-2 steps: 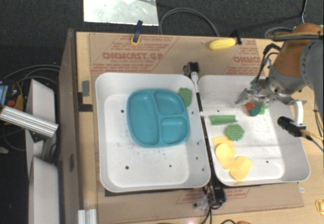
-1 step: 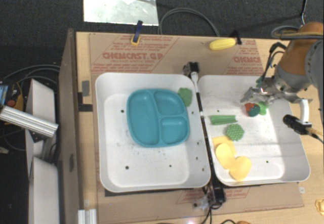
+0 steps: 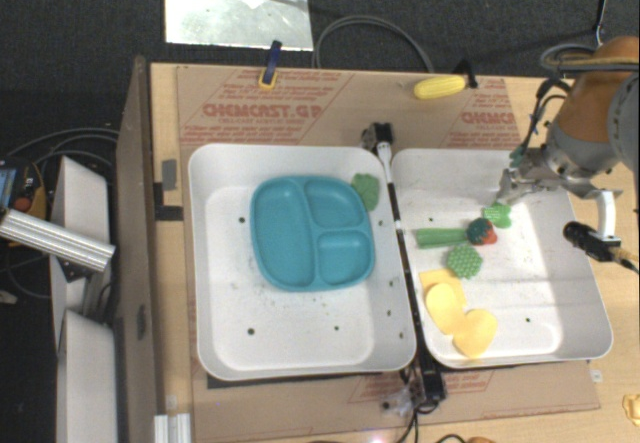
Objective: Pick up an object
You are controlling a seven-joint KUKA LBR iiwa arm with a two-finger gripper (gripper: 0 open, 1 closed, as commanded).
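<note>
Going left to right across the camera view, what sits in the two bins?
Blue divided plate → small green piece at the plate's upper right corner → green stick → yellow pieces → teal and red piece → light green piece below the gripper.

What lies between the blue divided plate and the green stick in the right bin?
In the camera view, between the blue plate and the green stick lie the two bins' adjoining white walls; a green leafy toy sits at the plate's upper-right corner.
</note>
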